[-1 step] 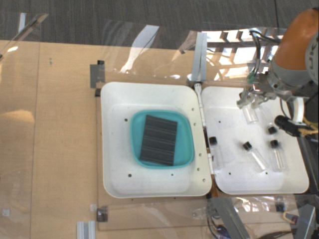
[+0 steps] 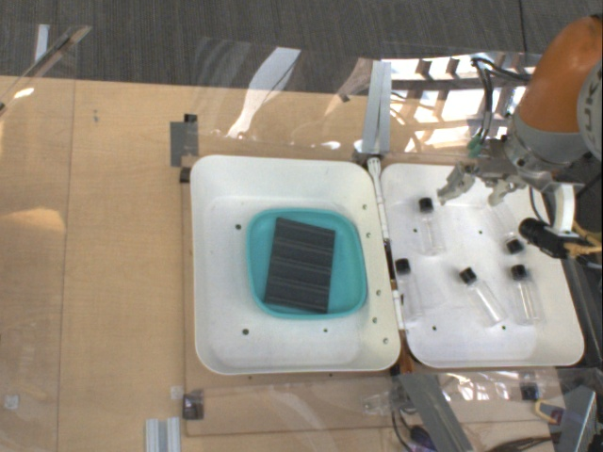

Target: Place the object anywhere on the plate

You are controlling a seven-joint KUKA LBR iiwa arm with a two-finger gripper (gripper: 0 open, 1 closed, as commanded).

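Dark grey and ribbed, the flat rectangular object [image 2: 301, 265] lies inside the teal plate [image 2: 260, 252], square on its floor with teal rim showing on every side, and the plate itself sits in the middle of the left white bin [image 2: 217, 205]. Judged from how it lies, the placing looks done, so the step in hand is a clean retreat: the hand [image 2: 479, 183] should lift well clear and stay off the left bin so that nothing nudges the plate or drags the slab toward its rim. That hand hangs over the upper part of the right white bin [image 2: 556, 342], well apart from the object and across the divider between the two bins; its two fingers [image 2: 454, 185] stand spread, and nothing is pinched between them. Around it in the right bin lie several small clear vials with black caps [image 2: 426, 205], one just beside the nearer finger, and a careless sweep could knock them about. Both bins rest on the pale wooden table [image 2: 94, 252], with the arm's orange band [image 2: 556, 73] reaching in from the right.
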